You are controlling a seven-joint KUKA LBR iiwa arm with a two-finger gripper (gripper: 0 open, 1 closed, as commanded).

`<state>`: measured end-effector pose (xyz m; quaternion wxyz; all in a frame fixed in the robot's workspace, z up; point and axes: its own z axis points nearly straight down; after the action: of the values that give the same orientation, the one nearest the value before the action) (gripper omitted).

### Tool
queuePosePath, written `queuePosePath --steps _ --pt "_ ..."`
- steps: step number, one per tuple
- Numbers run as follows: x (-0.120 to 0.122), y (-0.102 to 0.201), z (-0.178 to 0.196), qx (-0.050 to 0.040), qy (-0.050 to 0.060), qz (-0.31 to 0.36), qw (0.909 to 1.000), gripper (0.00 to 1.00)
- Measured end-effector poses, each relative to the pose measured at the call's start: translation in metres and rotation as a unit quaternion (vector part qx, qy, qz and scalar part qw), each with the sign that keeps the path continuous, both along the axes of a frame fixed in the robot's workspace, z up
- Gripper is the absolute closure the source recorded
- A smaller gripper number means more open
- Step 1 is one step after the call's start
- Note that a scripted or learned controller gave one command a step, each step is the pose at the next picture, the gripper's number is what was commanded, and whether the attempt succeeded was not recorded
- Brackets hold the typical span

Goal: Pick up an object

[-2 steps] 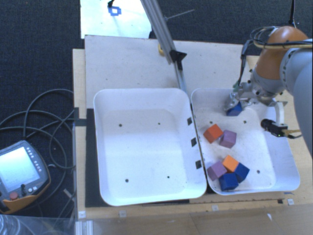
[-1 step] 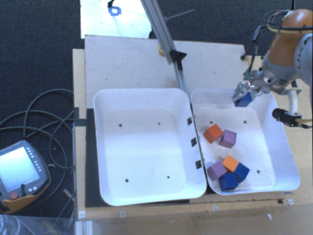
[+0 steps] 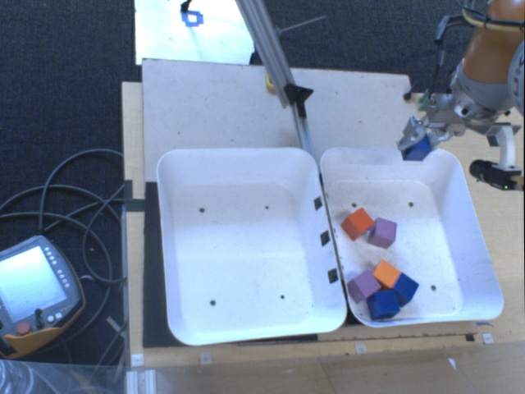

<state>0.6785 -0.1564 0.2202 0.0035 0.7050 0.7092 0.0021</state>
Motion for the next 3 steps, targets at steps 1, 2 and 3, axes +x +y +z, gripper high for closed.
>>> queuePosePath --steps 1,2,3 --pt "0.001 0.0 0.042 0.0001 0.001 0.0 1.0 1.0" --pt "-0.01 0.046 0.038 0.0018 0.004 0.002 1.0 1.0" --pt "-0.038 0.088 0.025 0.002 0.005 0.001 1.0 1.0"
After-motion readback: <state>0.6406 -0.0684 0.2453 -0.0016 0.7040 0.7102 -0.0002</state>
